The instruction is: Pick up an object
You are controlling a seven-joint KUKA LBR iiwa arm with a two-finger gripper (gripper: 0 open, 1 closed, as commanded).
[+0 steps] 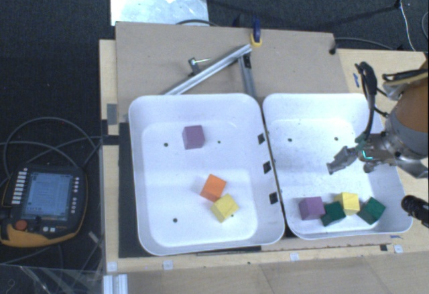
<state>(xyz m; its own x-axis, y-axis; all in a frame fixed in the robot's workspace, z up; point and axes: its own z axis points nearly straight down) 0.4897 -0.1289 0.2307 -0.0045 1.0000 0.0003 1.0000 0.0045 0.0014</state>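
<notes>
We count seven small cubes across two shallow white plastic bins sitting side by side on the counter. In the right-hand white bin [295, 118] the grey arm's two-finger gripper [343, 161] hangs over bare floor near the middle, reaching in from the right; one grey finger points out to the left, but we cannot tell how wide the fingers stand, and nothing shows between them. Below the fingers, along the near wall of that bin, four cubes lie in a close row: a dull purple cube [311, 207] below and a little left of the fingers, a dark green cube [332, 213] just right of it, a yellow cube [350, 202] touching or nearly touching that one, and a second dark green cube [371, 209] at the far right. All four are apart from the fingers. The left-hand white bin [144, 172] holds three more, well to the left of the fingers: a purple cube [193, 136] up and far left, and an orange cube [213, 187] with a pale yellow cube [225, 207] close against it, lower left. That makes two purple, two yellow, two green and one orange.
</notes>
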